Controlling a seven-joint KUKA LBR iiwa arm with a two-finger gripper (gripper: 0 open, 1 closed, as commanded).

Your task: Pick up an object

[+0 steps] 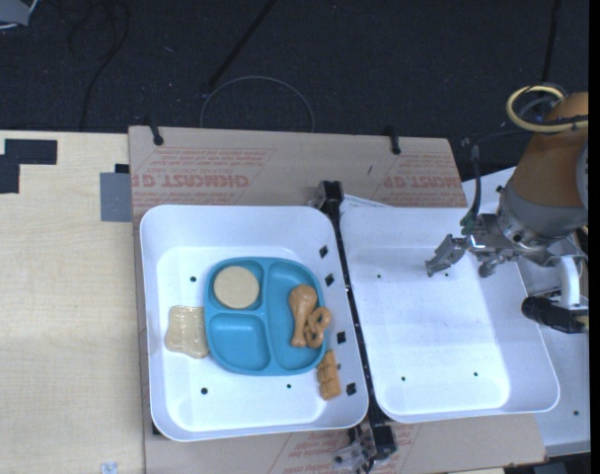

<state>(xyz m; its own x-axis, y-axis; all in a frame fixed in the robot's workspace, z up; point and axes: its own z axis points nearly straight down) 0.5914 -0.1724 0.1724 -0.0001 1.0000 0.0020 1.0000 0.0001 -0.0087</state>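
Observation:
My gripper (466, 264) hangs over the upper right part of the right bin (448, 383), its fingers spread open with nothing between them. The objects all lie in the left bin (172, 235). A blue divided tray (251, 349) there holds a round tan disc (235, 286) and a brown twisted piece (308, 314). A pale tan slab (187, 331) lies against the tray's left side. A small orange-brown chunk (328, 375) rests by the tray's lower right corner, near the divider.
A black clamp rail (344, 294) runs between the two bins. Both bins sit on a cardboard sheet (280, 166). The grey arm with its orange band (557, 156) comes in from the right over the right bin's edge.

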